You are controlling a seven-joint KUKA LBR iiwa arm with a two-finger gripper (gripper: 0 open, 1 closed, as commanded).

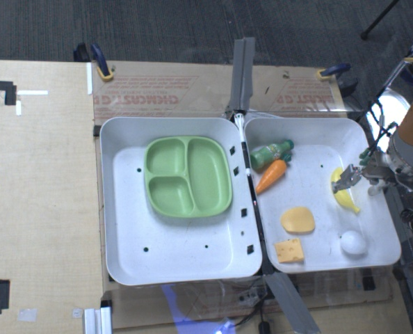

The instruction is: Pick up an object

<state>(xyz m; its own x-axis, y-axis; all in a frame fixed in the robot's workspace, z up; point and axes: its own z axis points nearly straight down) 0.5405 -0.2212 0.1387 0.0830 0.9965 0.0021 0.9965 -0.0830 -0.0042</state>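
Observation:
The right bin (pixel 311 134) holds several toy foods. A yellow banana (pixel 346 197) lies by its right wall, and my gripper (pixel 347 180) sits low right over the banana's upper end, reaching in from the right. Whether it touches the banana I cannot tell. A green bottle (pixel 269 153) and an orange carrot (pixel 271 176) lie near the bin's left wall. A round yellow piece (pixel 297 220) is in the middle. At the front are an orange cheese wedge (pixel 289 251) and a white ball (pixel 353 243).
The left bin (pixel 123 249) holds a green three-compartment plate (pixel 189 177). A grey divider bar (pixel 243 75) runs back from between the bins. Cables and arm hardware (pixel 401 165) crowd the right bin's right wall.

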